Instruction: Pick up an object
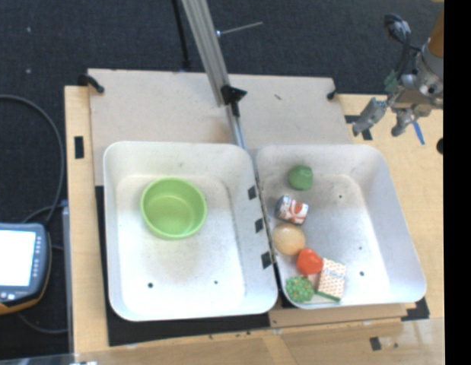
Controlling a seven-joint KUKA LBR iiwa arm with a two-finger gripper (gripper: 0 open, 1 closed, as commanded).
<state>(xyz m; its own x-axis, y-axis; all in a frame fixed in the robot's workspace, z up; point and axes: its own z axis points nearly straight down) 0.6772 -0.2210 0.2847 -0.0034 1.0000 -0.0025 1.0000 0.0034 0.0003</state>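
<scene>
At 2 o'clock, beyond the right shallow white bin (387, 204), the two-finger gripper (387, 122) hangs spread, gripping nothing; round green plastic bowl (173, 207) sits at 9 o'clock.

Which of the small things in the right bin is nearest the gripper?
The green ball, alone at the far end of the row, closest to the gripper.

A pale wooden bench (79, 204) carries a beige board (159, 105) toward 12 o'clock and two shallow white bins touching side by side: the left bin (121, 280) at 9 o'clock, the right bin (391, 226) at 3 o'clock, over a black mat (182, 327) showing at 6 o'clock
</scene>
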